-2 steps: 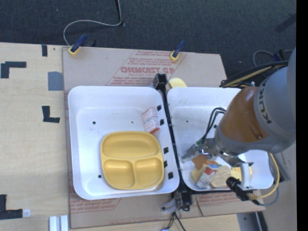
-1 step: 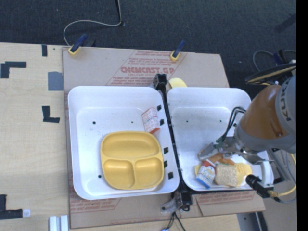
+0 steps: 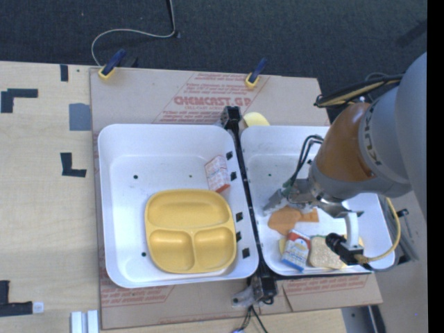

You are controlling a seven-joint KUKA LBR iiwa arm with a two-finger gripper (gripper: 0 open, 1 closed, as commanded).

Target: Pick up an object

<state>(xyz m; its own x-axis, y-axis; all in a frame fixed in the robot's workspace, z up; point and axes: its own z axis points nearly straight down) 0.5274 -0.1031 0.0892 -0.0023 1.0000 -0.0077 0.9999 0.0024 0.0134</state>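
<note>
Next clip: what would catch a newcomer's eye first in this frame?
First, the big yellow divided plate lying in the left bin, with a small red-and-white carton just beyond it by the divider. Then the grey arm with its orange band reaching over the right bin, its claw low above a cluster of small items: an orange piece, a blue-and-white carton and a tan piece.

Two white bins side by side on cardboard on the desk (image 3: 41, 207). Landmark: yellow divided tray (image 3: 190, 230), in left bin (image 3: 114, 186). Small red-and-white carton (image 3: 218, 173) just above tray's upper right corner. Right of tray, in right bin (image 3: 277, 148): end effector (image 3: 295, 194) low over an orange flat piece (image 3: 286, 220). Below that, a blue-white-red carton (image 3: 295, 250) beside a tan biscuit-like item (image 3: 322, 254). Yellow ball (image 3: 256, 120) above, behind the bins' rims.
</note>
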